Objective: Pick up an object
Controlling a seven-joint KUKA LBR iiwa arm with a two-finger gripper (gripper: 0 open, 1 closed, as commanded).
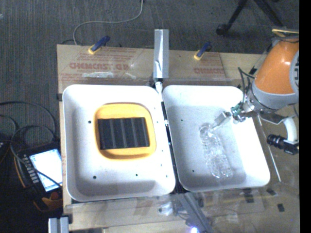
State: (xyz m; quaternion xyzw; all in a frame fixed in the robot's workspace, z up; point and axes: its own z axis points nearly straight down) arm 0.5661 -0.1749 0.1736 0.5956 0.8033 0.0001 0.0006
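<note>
- Target: clear bottle (214, 152) lies flat in the right bin (252, 178), its neck toward the tool (236, 113).
- Tool state: cannot tell.
- Centre the tool over the bottle's body, across its width, before descending.
- Left bin (77, 178) holds a tray (124, 131); ignore.

Dark grey carpet (39, 13) surrounds the bench, a chair base (250, 6) standing behind it.

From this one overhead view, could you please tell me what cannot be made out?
- Gripper: too small and blurred to read its state.
- Clear plastic item in the right bin: see-through against the white floor, so its outline and type are unclear.
- Arm: cut off by the right edge.
</note>
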